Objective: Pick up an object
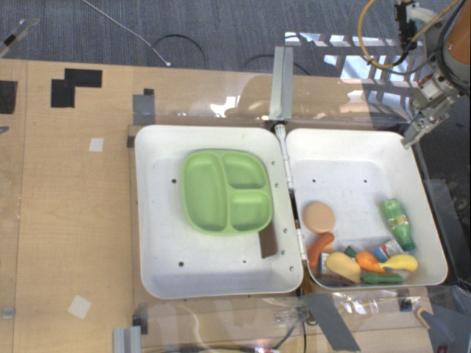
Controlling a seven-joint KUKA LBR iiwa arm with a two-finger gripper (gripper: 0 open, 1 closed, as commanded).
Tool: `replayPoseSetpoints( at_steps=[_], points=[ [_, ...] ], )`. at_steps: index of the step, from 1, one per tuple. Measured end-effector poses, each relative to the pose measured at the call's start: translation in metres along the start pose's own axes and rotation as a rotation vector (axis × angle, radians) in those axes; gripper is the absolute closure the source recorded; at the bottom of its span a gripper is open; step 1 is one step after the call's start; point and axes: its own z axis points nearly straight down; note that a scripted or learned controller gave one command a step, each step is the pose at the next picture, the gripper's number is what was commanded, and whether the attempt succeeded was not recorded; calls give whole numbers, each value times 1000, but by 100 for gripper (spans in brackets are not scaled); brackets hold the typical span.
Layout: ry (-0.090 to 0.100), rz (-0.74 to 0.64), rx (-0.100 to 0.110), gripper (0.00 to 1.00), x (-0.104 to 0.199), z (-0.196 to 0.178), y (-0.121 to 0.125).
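Pale wood bench (66,219), grey carpet behind — grey two-finger gripper (413,134), finger state unclear, hovers well above-right of the green plastic bottle (397,223).

1. I see the left bin (158,197) holding a green divided plate (226,191), with a brown block (268,242) touching the plate's lower right corner.
2. Right of that plate, the right bin (353,160) holds a tan disc (319,216), a green bottle (396,222) and a heap of toy food (364,265).
3. My gripper (418,126) hangs over the right bin's upper right corner, well apart from the plate.
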Motion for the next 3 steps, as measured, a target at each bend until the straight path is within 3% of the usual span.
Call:
replayPoseSetpoints(
  at_steps=[1,2,3],
  points=[
    [0,-256,0,100,-3,-48,-1],
    [-2,-389,-6,100,-45,-15,91],
    [-5,-497,-4,100,-65,-3,41]
  ],
)
